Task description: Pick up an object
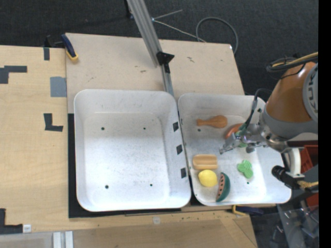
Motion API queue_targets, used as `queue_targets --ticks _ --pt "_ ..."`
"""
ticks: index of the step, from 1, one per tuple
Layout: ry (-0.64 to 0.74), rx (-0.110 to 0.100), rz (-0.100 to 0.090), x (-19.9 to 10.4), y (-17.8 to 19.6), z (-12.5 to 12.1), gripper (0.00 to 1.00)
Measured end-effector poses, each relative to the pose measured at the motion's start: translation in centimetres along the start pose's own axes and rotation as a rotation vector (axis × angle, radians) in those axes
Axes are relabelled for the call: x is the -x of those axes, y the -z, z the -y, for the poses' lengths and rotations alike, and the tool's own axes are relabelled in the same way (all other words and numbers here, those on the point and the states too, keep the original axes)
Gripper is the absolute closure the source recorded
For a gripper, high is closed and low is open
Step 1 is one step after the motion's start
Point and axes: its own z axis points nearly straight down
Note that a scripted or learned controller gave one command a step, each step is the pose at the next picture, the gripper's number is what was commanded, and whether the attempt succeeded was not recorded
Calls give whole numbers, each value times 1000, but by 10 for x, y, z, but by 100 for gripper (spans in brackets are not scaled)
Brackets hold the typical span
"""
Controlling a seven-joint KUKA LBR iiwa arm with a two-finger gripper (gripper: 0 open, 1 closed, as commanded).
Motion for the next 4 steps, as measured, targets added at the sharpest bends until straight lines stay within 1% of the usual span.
queue_targets --ticks 1,2,3,4 --pt "0 -1 0 5 -54 -7 0" --pt "1 3 0 5 -41 -8 100" --pt "0 10 2 12 4 -10 100" --pt "1 12 2 10 64 -4 100"
